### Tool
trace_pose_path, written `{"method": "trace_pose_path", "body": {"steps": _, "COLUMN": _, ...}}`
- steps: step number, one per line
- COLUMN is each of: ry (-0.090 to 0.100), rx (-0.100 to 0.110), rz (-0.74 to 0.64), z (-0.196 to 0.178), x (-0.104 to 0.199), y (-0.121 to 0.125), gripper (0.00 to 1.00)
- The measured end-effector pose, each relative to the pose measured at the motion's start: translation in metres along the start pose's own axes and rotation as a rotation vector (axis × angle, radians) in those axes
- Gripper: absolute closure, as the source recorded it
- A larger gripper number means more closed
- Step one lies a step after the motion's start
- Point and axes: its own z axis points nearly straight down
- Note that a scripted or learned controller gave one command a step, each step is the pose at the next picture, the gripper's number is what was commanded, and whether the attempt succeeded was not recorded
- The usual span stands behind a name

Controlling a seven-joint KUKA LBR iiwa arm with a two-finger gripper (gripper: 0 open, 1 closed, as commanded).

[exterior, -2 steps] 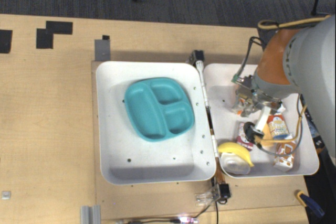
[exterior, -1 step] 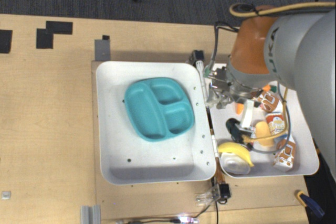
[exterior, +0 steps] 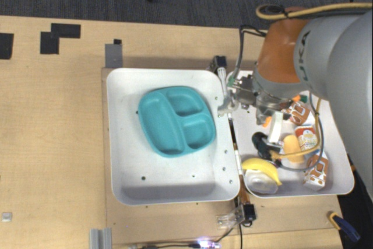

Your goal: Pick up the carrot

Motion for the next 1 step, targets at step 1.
{"method": "trace_pose_path", "body": {"steps": 1, "ry": -0.003, "rx": -0.006, "rz": 0.17, "z": -0.0377, "x": -0.0353, "y": 0.1116, "gripper": 0.0}}
